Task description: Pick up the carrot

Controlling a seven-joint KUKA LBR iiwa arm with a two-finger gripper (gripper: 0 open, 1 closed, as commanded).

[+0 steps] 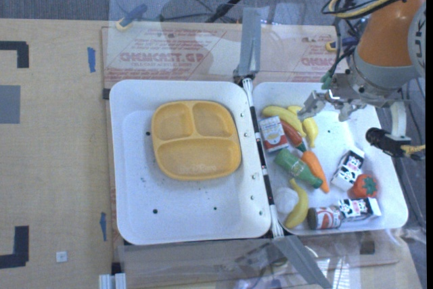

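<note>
The claw hangs over the upper part of the right bin, in the upper right of the frame. Its two fingers are spread apart with nothing between them, and they touch nothing that I can make out.

The carrot lies lower down, near the middle of that same bin, slanting from upper left to lower right, well apart from the claw. It is crowded. A green bottle lies right against its left side, and a small red and dark piece sits just above its top end. Up from there a pair of yellow bananas lie between the carrot and the claw, with a red and white carton beside them at the bin's left wall. Another banana curves below the green bottle, and a can lies on its side at the bottom. To the right of the carrot sit a black and white carton, a tomato-like red piece and a second black and white carton.

The left bin holds a yellow divided plate. Both bins rest on the bench.
</note>
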